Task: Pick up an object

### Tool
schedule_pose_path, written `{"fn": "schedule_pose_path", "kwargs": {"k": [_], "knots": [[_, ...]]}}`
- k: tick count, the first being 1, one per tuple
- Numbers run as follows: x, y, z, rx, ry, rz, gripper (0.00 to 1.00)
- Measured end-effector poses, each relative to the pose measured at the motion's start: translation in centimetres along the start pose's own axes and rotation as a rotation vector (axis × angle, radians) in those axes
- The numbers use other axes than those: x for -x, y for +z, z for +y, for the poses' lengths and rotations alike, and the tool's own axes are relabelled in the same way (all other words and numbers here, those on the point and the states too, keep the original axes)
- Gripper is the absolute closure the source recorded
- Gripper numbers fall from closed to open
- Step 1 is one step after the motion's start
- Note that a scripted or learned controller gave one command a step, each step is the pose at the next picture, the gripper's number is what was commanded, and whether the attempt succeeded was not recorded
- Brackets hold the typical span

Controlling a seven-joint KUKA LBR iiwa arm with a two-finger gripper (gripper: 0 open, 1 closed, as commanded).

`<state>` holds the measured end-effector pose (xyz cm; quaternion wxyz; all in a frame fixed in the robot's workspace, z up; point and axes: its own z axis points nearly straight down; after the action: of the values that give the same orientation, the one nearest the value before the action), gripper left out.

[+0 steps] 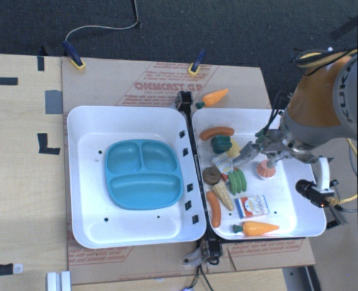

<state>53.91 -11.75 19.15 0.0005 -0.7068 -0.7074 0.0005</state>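
My end effector [246,154] hangs low over the right bin [288,117], among the toy food.
I cannot tell how it is set. Red "CHEMCAST" lettering [166,85] runs across the cardboard sheet [239,80] on the counter [15,162]. A small printed carton [252,206] lies near the bin's front edge, its text unreadable. The left bin [82,126] has bare floor around its blue divided plate [144,173].

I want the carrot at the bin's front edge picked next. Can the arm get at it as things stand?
Probably yes: the carrot lies uncovered in the right bin, with only the small box beside it.
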Motion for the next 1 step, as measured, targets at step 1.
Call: {"fn": "schedule_pose_path", "kwargs": {"k": [1], "knots": [[6.97, 8.5, 3.21, -0.003, 0.002, -0.001, 0.0]]}}
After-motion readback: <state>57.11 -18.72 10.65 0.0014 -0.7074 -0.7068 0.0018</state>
